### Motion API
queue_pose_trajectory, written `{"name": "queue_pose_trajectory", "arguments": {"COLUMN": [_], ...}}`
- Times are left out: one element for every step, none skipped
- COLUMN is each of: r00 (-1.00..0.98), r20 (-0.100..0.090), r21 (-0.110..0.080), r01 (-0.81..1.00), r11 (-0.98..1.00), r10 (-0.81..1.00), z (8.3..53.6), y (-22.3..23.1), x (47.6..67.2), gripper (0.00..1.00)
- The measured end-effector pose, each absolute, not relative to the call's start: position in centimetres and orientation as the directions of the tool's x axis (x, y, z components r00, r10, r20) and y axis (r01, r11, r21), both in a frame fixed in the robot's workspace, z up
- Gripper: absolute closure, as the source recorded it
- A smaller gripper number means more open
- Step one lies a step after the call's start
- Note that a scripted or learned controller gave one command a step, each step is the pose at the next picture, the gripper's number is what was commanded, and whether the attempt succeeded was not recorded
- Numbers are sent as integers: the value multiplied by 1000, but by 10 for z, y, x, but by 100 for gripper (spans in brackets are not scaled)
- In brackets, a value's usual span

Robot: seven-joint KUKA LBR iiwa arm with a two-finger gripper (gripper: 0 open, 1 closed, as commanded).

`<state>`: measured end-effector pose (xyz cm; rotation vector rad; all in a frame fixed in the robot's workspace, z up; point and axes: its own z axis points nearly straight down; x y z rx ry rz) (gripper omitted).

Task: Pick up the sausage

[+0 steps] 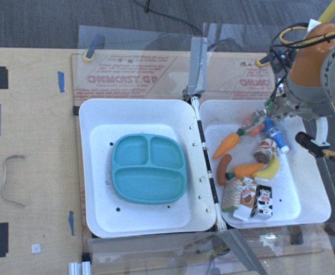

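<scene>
Fingers [268, 112] of mine hang at the far side of the right white bin [313, 208], under my grey wrist with its orange band, and I cannot tell whether they are apart or together; nothing shows between them. They sit low among the clutter there, near a blue bottle [274, 136] and a small brownish can [264, 150].

My target, the reddish-brown sausage [223, 169], lies in that same bin against the wall it shares with the left white bin [93, 153], closer to the table's near edge than I am. It lies roughly lengthwise, near edge to far edge. An orange carrot [227, 144] lies just beyond its far end, a second orange piece [248, 169] is just beside it on the right, and a patterned packet [236, 193] sits at its near end.

I judge this to be the approach: the sausage is not yet touched. Next I should lift clear of the bottle, cross toward the dividing wall, turn to straddle the sausage across its narrow width and come down on its middle. The wall and the crowding neighbours leave little room. The teal divided plate [149, 168] in the left bin plays no part.
</scene>
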<state>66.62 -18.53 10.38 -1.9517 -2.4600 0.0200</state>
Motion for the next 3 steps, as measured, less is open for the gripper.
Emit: {"name": "queue_pose_trajectory", "arguments": {"r00": [-228, -172, -519], "r20": [-8, -4, 5], "r21": [-18, -1, -6], "r01": [974, 985, 855], "r11": [228, 172, 519], "r10": [974, 985, 855], "z": [115, 124, 111], "y": [-187, -150, -132], "x": [665, 668, 666], "gripper": [100, 100, 100]}}
